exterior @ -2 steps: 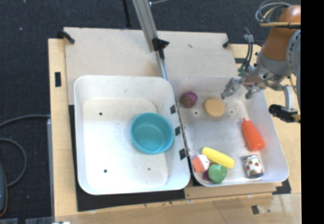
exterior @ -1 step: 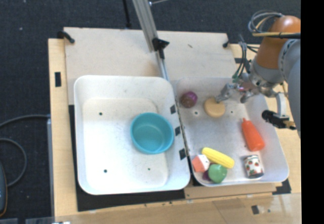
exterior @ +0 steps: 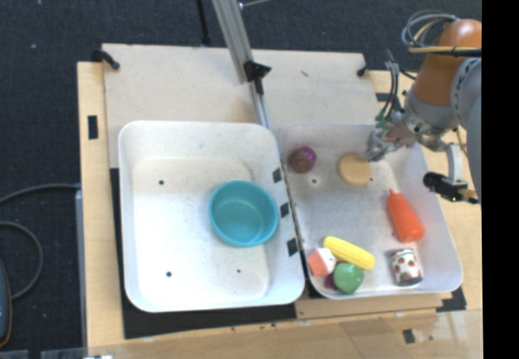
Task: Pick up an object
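At the front of the right white bin [exterior: 442, 256], a small printed tin can [exterior: 405, 266] is standing by the corner. Beside it, a round green fruit [exterior: 348, 277], a little red and white block [exterior: 321, 261] and a yellow corn cob [exterior: 349, 252] are huddling close together. A bit farther back, an orange plastic bottle [exterior: 404, 215] is lying flat on the bin floor. In the left white bin [exterior: 162, 147], a round blue plastic bowl [exterior: 243, 213] is sitting upright. Farther back in the right bin, a flat tan round thing [exterior: 354, 170] is lying near a small purple ball [exterior: 302, 159]. The grey gripper [exterior: 378, 148] is hanging just beside the tan thing's far right edge. I cannot tell how wide the claw is, and nothing is showing in its grip.
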Motion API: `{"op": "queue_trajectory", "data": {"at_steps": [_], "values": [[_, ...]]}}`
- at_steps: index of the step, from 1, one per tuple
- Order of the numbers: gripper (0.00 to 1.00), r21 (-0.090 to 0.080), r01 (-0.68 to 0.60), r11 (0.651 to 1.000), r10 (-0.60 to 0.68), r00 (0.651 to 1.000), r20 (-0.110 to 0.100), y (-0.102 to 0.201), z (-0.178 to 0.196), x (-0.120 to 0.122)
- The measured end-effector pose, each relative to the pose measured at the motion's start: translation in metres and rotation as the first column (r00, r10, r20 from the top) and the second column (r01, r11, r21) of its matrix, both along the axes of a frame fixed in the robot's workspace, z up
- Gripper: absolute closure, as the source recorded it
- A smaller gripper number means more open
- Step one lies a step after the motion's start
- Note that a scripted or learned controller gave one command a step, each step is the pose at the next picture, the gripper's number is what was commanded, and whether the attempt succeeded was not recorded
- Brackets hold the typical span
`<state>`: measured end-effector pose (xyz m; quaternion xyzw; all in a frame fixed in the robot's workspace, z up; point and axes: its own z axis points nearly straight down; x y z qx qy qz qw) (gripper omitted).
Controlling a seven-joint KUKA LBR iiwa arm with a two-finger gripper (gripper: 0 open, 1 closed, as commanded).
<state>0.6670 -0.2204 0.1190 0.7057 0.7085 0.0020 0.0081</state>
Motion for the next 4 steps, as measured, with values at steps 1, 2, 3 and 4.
{"op": "queue_trajectory", "data": {"at_steps": [1,2,3,4], "values": [[1.00,0.007,0.005,1.000,-0.005,1.000,-0.008,0.001,0.057,-0.009],[1.00,0.006,0.001,1.000,-0.001,1.000,-0.007,0.004,0.102,-0.007],[1.00,0.006,0.000,1.000,0.000,1.000,-0.007,0.003,0.149,-0.005],[1.00,0.008,-0.001,1.000,0.001,1.000,-0.013,0.048,0.144,-0.008]]}}
